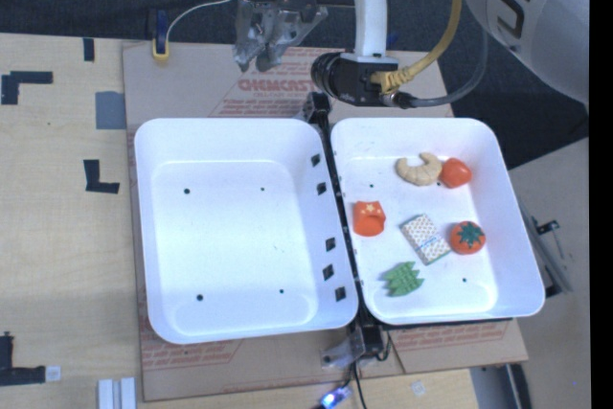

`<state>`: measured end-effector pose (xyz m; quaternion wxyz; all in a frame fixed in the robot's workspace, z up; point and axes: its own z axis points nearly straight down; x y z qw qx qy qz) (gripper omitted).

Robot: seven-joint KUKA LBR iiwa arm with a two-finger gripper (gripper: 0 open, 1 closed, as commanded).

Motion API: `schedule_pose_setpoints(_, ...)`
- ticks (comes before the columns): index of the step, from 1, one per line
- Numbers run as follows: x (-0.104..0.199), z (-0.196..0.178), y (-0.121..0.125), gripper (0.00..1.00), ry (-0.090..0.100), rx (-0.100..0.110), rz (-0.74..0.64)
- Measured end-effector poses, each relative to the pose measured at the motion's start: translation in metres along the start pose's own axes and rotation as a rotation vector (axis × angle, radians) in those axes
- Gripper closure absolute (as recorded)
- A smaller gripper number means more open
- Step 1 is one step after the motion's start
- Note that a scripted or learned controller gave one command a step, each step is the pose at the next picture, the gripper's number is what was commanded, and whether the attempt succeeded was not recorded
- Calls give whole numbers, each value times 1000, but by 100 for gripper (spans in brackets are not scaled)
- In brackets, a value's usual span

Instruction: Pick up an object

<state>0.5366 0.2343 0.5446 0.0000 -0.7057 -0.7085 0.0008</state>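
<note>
Camera view shows the gripper (261, 48) hanging up high, past the far edge of the left bin (153, 206), over the brown cardboard sheet (192, 86). Nothing is between its fingers, and it touches nothing. The fingers look close together at the tips, but they are small and blurry, so I cannot tell if they are spread or pressed together.

All the things to pick sit in the right bin (498, 168). There is a tan curly piece like a cashew (420, 170) touching an orange-red ball (456, 172). There is an orange block (369, 217) near the wall between the bins. A small white checked box (424, 238) sits just beside a red tomato toy (466, 238). A green leafy toy (403, 279) lies nearer the front.

What could go wrong? The gripper is well apart from every toy, so it has far to go and could come down in the wrong spot. The ball and tomato are round and may roll or slip out of the fingers. The cashew and ball touch, so grabbing one may push the other. The orange block is close to the wall, so a finger may bump it.
</note>
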Motion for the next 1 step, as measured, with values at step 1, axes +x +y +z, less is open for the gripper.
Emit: schedule_pose_setpoints(1,1,-10,0,100,-1,1,-2)
